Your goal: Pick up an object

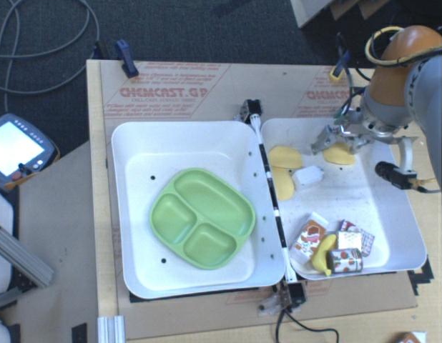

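My gripper hangs low over the far end of the right bin, reaching in from the right. Directly under it and toward the near side lies a pale yellow piece; whether the two touch is unclear. Two more yellow pieces lie by the bin's left wall, with a small white object beside them. In the near corner sit a banana, a small carton, another carton and a can.
The left bin holds a green divided plate. A black divider rail runs between the bins. A black part of the arm juts over the right bin's right side. Blue clamps grip the bench's far edge.
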